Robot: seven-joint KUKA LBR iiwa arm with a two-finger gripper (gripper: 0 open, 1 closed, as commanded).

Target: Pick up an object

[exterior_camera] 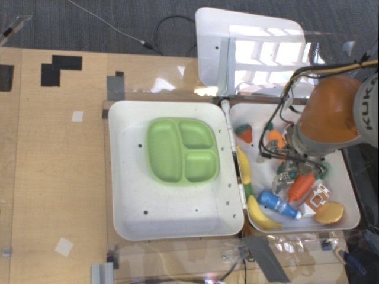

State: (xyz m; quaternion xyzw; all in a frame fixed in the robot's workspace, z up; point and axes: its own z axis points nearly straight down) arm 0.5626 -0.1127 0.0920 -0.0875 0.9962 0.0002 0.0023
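The pincer (288, 171) is largely covered by the arm's wrist; the finger state cannot be determined. The orange object (274, 138) beside the wrist is partly hidden. The arm (361, 108) is cut off by the right edge.

- Bright, even overhead light; soft shadows only.
- Strong window glare on white panel (254, 49) above the claw (290, 173), blown out.
- Glare streaks on clear sheet (284, 244) below the claw.
- Claw area slightly soft, small items blurry.
- Desk (53, 176) well left of claw evenly lit.
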